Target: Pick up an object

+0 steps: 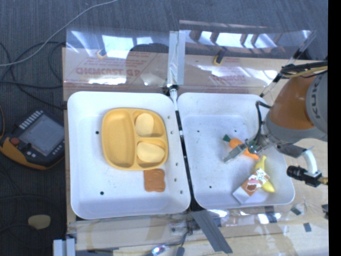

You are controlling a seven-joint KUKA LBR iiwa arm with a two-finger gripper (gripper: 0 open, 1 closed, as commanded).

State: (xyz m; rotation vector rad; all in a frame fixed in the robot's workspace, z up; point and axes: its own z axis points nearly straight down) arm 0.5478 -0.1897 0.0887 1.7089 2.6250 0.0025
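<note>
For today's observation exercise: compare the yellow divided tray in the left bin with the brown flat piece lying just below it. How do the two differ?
The yellow divided tray is far larger than the brown flat piece. The tray is yellow with raised rims and three compartments; the brown piece is flat and plain. The tray's two smaller compartments hold pale rounded items; the brown piece carries nothing. Both lie in the left bin, apart from the gripper in the other bin.

The gripper (237, 152) hangs low in the right bin (213, 185), its grey fingers right beside an orange carrot (235, 142); a banana (262, 174) and small carton (250, 188) lie nearer. In the left bin (85, 191) sits a yellow divided tray (114, 137), with a brown square piece (154, 180) just near of it.
</note>
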